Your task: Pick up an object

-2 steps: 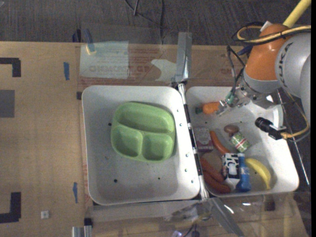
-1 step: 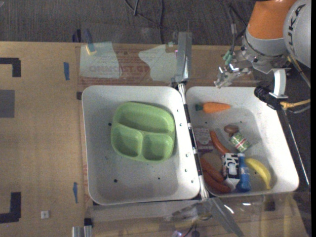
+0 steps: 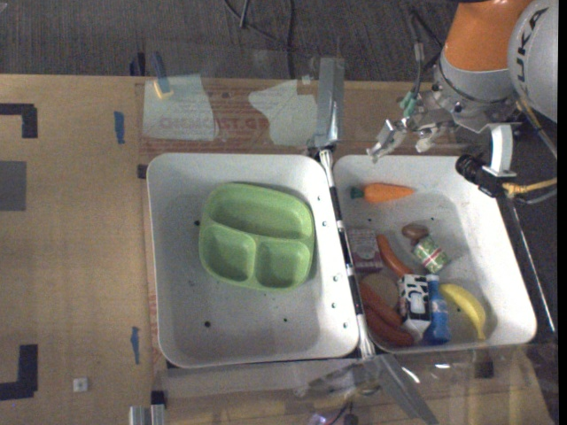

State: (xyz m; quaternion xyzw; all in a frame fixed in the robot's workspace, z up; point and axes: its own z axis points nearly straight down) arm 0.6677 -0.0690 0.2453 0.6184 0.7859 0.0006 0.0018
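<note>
Just below the empty, open-fingered gripper (image 3: pixel 400 140), a carrot (image 3: pixel 384 193) in the right bin (image 3: pixel 518 312).

We count two shallow white bins (image 3: pixel 177 326) and one green divided plastic plate (image 3: pixel 257 235). We also count one orange toy carrot (image 3: pixel 383 193) and one yellow toy banana (image 3: pixel 467 308).

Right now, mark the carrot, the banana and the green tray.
carrot (image 3: pixel 384 193): camera view, middle of its orange body.
banana (image 3: pixel 469 308): camera view, middle of the yellow curve.
green tray (image 3: pixel 257 235): camera view, ridge between its compartments.
</note>
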